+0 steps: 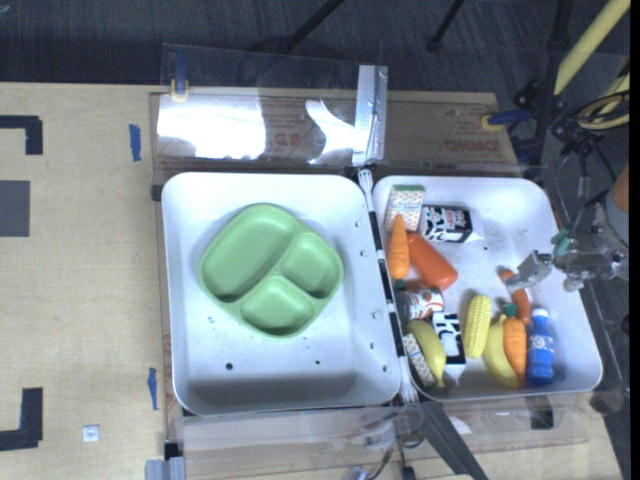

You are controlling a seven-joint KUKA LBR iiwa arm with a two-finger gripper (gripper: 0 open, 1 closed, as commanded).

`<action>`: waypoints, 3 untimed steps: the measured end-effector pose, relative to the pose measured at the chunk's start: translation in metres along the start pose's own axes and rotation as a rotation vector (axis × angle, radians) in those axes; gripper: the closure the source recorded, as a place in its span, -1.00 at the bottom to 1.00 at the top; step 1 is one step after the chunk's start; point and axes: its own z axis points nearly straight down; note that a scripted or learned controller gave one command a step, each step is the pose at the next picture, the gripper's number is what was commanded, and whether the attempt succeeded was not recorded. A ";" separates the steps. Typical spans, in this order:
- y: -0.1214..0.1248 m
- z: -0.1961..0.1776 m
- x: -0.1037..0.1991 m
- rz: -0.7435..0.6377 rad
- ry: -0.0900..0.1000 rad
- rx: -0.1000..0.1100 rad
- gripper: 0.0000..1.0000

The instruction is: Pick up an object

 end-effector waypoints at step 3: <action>0.027 0.040 0.080 -0.537 -0.004 -0.006 -1.00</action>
